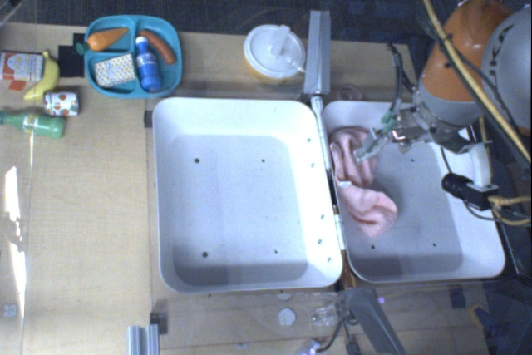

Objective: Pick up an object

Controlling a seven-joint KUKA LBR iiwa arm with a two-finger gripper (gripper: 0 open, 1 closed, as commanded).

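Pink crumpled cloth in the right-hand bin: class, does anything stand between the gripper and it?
Nothing visible does. The gripper is already at the upper edge of the pink crumpled cloth, which lies by the left wall of the right white bin. No other object sits between them.

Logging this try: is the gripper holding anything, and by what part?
It cannot be told. The gripper is at the upper edge of the pink cloth in the right bin, but a hold isn't visible.
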